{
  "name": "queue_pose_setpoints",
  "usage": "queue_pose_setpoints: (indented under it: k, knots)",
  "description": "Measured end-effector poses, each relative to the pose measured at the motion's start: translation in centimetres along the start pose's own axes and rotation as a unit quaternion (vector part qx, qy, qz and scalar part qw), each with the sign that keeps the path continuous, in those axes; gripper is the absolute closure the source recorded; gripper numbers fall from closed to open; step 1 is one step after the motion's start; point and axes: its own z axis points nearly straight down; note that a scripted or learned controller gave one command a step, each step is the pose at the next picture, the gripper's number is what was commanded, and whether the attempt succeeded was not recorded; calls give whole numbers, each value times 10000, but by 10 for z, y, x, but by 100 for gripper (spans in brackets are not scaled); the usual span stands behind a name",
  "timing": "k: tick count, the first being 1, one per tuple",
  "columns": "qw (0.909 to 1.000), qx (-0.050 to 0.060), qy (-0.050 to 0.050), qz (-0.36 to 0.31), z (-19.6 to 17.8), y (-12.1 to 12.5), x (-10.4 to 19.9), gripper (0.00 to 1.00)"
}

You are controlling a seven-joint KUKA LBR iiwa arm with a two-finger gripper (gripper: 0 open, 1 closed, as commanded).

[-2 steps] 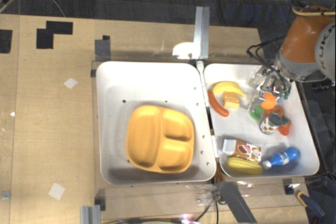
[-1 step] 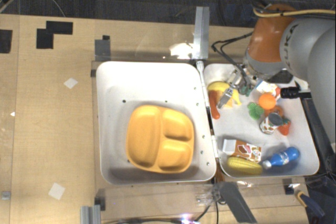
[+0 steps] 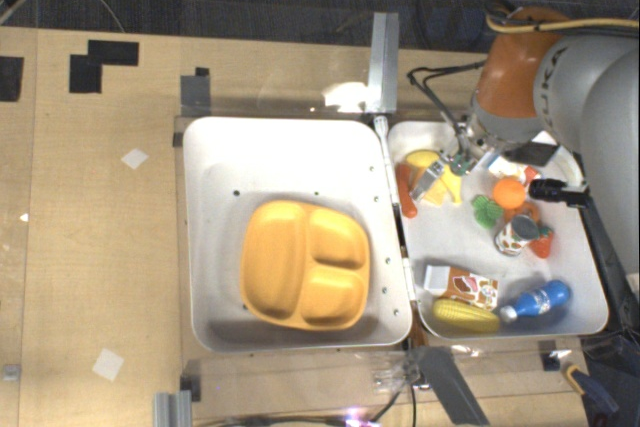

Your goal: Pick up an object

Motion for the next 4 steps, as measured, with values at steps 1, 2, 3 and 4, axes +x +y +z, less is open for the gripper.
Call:
queue_pose_setpoints:
  k: [1, 2, 3, 4]
  knots:
    - [9905, 8, -31, 1378, 0, -2, 1, 0]
    - [9258, 15, -23, 3779, 1, -5, -6, 0]
    - [9557, -13, -34, 2943, -5, -68, 18, 0]
    - [9025, -29, -29, 4307, 1, -12, 4, 0]
